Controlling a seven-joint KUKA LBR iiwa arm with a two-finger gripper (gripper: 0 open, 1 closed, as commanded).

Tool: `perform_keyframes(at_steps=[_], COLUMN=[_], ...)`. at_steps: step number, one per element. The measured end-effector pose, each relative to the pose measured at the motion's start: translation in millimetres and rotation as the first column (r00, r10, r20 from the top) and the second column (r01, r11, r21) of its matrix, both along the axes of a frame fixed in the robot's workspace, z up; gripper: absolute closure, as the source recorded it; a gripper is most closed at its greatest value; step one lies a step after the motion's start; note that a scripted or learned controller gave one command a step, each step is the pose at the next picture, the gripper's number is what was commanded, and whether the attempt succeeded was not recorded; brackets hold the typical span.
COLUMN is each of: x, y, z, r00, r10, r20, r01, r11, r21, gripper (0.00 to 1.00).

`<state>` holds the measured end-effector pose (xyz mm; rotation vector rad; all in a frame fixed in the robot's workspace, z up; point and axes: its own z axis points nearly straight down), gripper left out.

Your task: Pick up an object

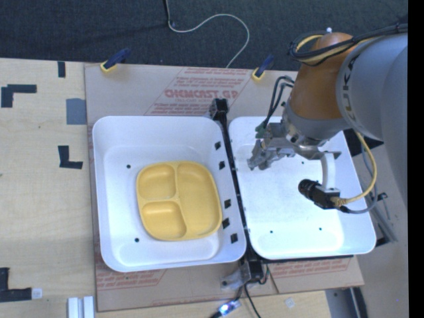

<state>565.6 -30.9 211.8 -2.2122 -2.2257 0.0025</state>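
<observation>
Looks like a robotics lab setup, not anyone's home. A plywood bench with black tape marks, a cardboard sheet held down by blue and yellow clamps, two white bins side by side, loose cable trailing over dark carpet.

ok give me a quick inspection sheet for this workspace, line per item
surface: two shallow white bins side by side, left bin and right bin, on a cardboard sheet over a wooden bench
job's things: yellow divided plate lying flat in the left bin
clutter: nothing seen
grippers: end effector over the right bin's left side, nothing seen in it
cables: white cable across the dark floor behind; yellow cable looping off the arm
surroundings: two blue-and-yellow clamps on the cardboard's far edge, black tape marks on the bench
</observation>
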Motion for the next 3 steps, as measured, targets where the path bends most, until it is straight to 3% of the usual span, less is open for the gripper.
perform_keyframes(at_steps=[1,3], x=[-15.2,-6.6], y=[48.0,44.4], z=[9.1,21.0], r00=[1.000,1.000], r10=[0.001,-0.004], r20=[0.001,0.002], r01=[-0.001,0.004], r11=[1.000,1.000], r21=[0.001,-0.001], gripper=[1.00,1.00])
